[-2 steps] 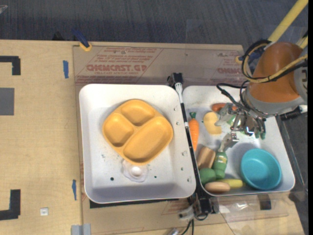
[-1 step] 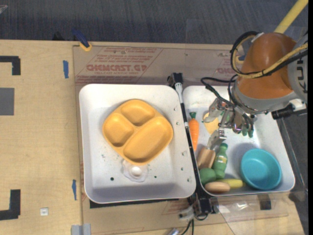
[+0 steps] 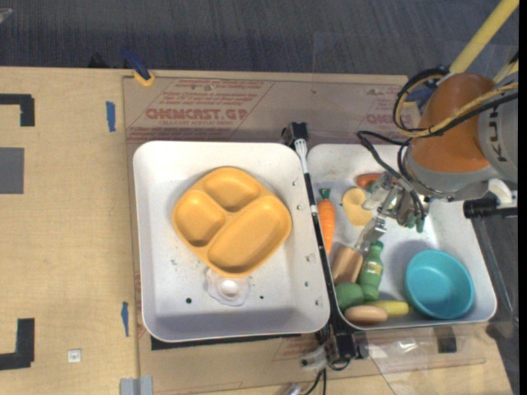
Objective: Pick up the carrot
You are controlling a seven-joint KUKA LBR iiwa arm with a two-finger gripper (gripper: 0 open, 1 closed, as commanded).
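Note:
The carrot (image 3: 327, 223) is orange with a small green top and lies lengthwise along the left wall of the right bin (image 3: 486, 290). My gripper (image 3: 372, 234) hangs over the middle of that bin, a short way right of the carrot and apart from it. It points down and to the left, towards a pile of toy food. The grey wrist and its orange band (image 3: 449, 130) rise behind it at the upper right. Nothing that I can see sits in the gripper.
The right bin also holds a teal bowl (image 3: 439, 282), a green bottle (image 3: 372, 271), a brown piece (image 3: 346, 263), a pale yellow piece (image 3: 356, 206) and several other foods at the front. An orange divided plate (image 3: 232, 218) lies in the left bin (image 3: 156, 303).

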